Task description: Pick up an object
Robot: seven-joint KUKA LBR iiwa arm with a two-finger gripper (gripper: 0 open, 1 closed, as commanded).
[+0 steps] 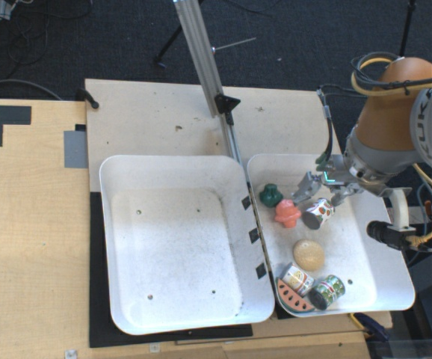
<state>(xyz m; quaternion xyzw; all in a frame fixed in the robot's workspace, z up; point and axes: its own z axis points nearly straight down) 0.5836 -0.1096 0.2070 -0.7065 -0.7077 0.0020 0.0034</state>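
1. The jaws hung low over the right bin, right of centre in the frame, spread apart, with a small white can between the fingers, though an actual grip could not be confirmed.
2. Just left lay a lumpy pink toy and a dark green knob.
3. Lower sat a round tan bun, two shiny cans and a watermelon slice.
4. The left bin was smooth white plastic, speckled inside.

Slanted aluminium rail crosses the pale bench; wooden tabletop lies left.
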